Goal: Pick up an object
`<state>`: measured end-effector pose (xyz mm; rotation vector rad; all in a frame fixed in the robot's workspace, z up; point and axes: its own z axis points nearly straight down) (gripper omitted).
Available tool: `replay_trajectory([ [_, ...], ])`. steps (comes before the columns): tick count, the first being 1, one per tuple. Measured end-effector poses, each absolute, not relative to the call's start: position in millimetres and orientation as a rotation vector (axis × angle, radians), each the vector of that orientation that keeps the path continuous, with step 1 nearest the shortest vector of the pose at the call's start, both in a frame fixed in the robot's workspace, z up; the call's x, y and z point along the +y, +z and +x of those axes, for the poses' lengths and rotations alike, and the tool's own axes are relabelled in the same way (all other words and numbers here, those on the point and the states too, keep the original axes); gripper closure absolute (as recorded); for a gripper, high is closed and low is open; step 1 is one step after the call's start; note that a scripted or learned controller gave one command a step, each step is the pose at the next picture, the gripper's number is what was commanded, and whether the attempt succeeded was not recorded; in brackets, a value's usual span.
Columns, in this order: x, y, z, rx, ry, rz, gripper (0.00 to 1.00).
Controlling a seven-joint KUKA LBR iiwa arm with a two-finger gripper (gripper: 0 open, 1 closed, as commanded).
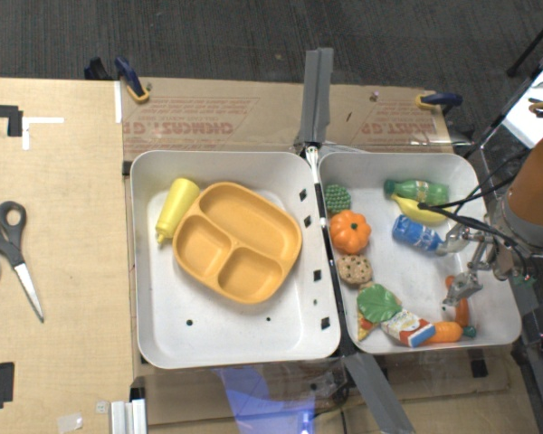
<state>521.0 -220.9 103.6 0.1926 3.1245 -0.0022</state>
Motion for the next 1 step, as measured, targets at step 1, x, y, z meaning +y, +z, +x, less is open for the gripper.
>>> replay_trajectory([
  [1,-221.0,92.9,499.5,3.128,0.001,0.252,0.0],
])
